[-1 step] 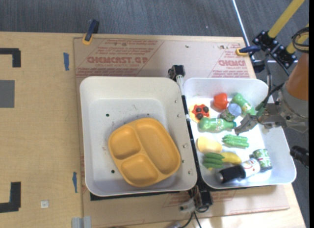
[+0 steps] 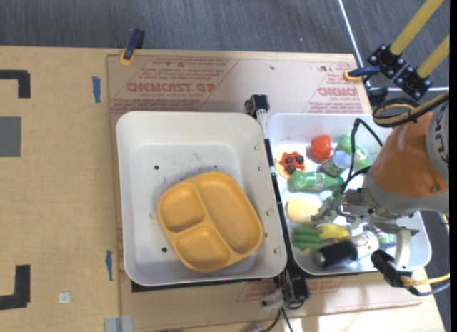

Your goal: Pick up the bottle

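Observation:
A green bottle-shaped item (image 2: 312,180) lies on its side in the middle of the right bin (image 2: 280,129). The gripper (image 2: 330,211) hangs low over that bin, just below and to the right of the green item, above a pale yellow piece (image 2: 300,210) and a yellow banana-like toy (image 2: 333,232). Nothing shows clearly inside the gripper. The grey arm with its orange band (image 2: 407,166) hides the bin's right part.
The left bin (image 2: 143,138) holds a yellow divided plate (image 2: 209,220). The right bin also holds a red toy (image 2: 320,146), a small red and black piece (image 2: 291,161), a green and blue item (image 2: 348,153), green beans (image 2: 307,238) and a black cylinder (image 2: 335,253).

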Tool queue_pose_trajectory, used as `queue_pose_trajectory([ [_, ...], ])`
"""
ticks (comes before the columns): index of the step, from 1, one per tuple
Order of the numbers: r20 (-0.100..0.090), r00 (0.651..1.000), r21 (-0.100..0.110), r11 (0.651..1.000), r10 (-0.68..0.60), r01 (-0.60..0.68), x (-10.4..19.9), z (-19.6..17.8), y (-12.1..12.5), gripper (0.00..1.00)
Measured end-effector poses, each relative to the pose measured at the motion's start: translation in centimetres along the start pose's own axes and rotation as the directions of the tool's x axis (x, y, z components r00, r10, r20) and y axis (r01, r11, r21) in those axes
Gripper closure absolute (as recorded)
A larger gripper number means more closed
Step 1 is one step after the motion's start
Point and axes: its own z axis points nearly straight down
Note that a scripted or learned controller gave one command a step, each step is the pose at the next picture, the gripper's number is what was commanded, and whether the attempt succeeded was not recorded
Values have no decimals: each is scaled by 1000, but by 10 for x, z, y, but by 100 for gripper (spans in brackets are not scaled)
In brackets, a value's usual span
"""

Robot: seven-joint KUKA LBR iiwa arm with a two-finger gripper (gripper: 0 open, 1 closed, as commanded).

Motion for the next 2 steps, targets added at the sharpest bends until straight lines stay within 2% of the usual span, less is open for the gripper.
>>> queue_pose_trajectory([
  [1,5,998,-12,997,-70,70,-50,10,99,0],
  [2,4,1000,-13,1000,-28,28,-20,9,59,0],
])
